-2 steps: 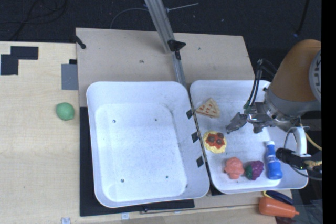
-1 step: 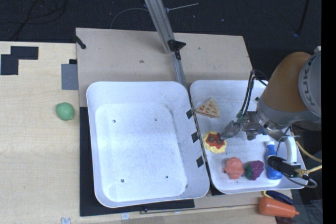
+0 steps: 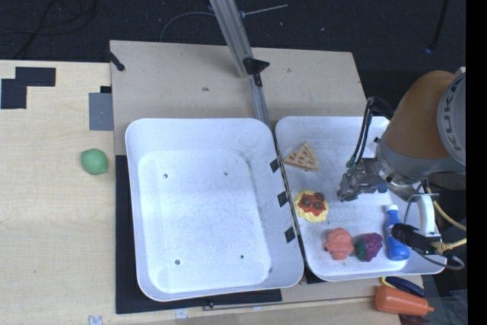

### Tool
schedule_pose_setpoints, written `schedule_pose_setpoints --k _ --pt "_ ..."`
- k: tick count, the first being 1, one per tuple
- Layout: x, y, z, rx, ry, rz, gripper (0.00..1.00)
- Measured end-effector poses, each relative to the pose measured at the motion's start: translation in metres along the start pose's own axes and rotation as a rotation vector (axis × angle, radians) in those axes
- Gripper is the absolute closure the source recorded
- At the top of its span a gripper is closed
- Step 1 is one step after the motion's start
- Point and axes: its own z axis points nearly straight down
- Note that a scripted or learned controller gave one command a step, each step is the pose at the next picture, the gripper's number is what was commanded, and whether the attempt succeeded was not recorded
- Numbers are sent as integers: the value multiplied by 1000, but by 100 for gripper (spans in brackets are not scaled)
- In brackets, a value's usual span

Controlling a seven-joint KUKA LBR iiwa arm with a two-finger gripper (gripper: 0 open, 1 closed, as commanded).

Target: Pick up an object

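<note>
Gripper (image 3: 348,190) hangs just right of the pizza toy (image 3: 312,206) in the right bin (image 3: 327,135); finger spacing cannot be told, nothing visibly held.

— What does the arm (image 3: 426,125) look like?

— Thick and rounded. The biggest part in sight is a bulging orange band (image 3: 415,114), smooth and a little glossy. Beside it runs a grey shell (image 3: 455,122) with dark lettering along its curved edge, too cut off to read.

— And below the orange?

— A grey wrist ring (image 3: 396,164), then a small dark metal pincer (image 3: 348,189), blocky and dull, with angular bits I cannot make out clearly.

— Any wiring?

— Yes. A thin black cable (image 3: 364,129) loops up from the pincer and arches along the outside of the orange band. It looks dark green where it meets the pincer.
</note>
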Motion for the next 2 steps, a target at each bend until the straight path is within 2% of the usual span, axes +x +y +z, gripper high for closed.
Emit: schedule_pose_setpoints --k 1,2 --pt "3 10 -49 -4 -1 -2 100" --pt "-3 2 -104 -5 -1 -1 100"
